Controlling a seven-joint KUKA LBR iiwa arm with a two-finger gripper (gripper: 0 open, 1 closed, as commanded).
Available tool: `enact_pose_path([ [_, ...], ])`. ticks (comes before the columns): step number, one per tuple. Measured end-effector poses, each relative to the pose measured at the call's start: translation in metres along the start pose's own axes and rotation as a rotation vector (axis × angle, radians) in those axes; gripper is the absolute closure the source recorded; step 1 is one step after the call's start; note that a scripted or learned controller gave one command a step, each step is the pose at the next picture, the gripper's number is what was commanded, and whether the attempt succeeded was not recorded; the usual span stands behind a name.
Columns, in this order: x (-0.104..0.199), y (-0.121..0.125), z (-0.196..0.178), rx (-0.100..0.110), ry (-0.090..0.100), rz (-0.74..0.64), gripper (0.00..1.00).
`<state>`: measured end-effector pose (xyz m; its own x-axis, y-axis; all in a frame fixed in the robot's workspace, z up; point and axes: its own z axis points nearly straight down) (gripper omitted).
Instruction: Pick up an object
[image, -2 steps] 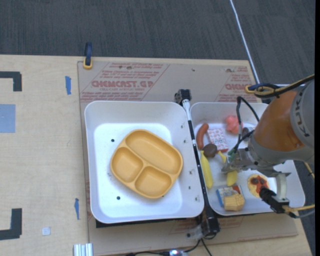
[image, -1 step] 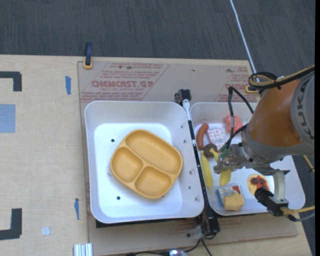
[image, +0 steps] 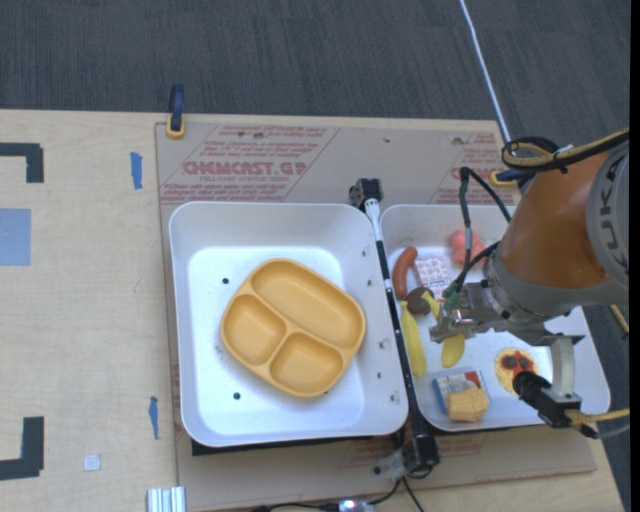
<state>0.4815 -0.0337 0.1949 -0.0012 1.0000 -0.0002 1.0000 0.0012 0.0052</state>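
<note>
Two shallow white bins are set side by side on the counter (image: 80, 330). The left bin (image: 190, 300) is taken up by a yellow divided plate (image: 292, 327) with three compartments, lying flat near the middle.

The right bin (image: 590, 375) is where the small stuff is scattered: a red hot dog (image: 403, 272) near the dividing wall, a yellow banana (image: 412, 345) just below it along that wall, a pink toy (image: 460, 243) up near the back, a white printed card (image: 432, 270) beside the hot dog, a yellow cheese wedge (image: 467, 405) resting on a small blue box (image: 447, 383) at the front, and a little pizza slice (image: 513, 363) to the right of those.

The gripper (image: 452, 318) is lowered into the right bin over a yellowish piece (image: 453, 350) next to the banana. Whether anything is grasped can't be told, since the tips are hidden in the clutter.
</note>
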Motion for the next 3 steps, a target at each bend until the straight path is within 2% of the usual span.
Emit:
enact_pose_path([
  [3,0.001,0.005,-0.031,-0.013,-0.002,-0.003,1.0],
])
